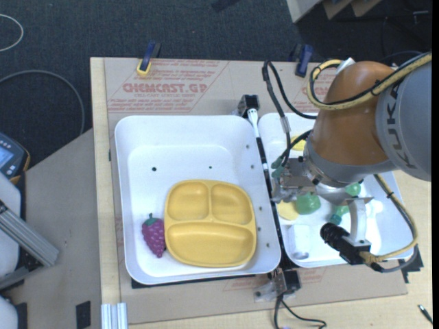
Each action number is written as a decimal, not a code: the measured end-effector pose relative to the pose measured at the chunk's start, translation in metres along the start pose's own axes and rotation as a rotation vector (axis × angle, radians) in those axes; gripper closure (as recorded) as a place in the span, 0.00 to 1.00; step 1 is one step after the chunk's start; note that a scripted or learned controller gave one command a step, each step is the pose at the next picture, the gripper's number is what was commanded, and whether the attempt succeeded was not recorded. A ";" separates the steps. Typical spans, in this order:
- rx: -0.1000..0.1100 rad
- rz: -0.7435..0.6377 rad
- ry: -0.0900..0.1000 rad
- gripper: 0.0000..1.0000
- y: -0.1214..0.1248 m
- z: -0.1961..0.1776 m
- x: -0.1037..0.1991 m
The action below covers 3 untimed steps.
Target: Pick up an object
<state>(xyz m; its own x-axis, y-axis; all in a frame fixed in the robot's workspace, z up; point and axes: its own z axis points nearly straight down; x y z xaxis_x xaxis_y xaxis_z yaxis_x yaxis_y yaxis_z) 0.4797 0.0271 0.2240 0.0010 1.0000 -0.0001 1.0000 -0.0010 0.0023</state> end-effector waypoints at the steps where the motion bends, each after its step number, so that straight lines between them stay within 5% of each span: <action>1: -0.014 -0.003 0.002 1.00 0.002 -0.136 -0.006; 2: 0.011 0.005 0.000 1.00 -0.001 -0.047 -0.053; 3: 0.007 -0.005 0.001 1.00 0.051 0.009 -0.016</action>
<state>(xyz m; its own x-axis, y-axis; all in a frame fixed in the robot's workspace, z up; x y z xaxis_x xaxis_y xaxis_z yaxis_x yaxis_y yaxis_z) 0.5308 0.0114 0.2155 -0.0042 1.0000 0.0012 1.0000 0.0042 -0.0046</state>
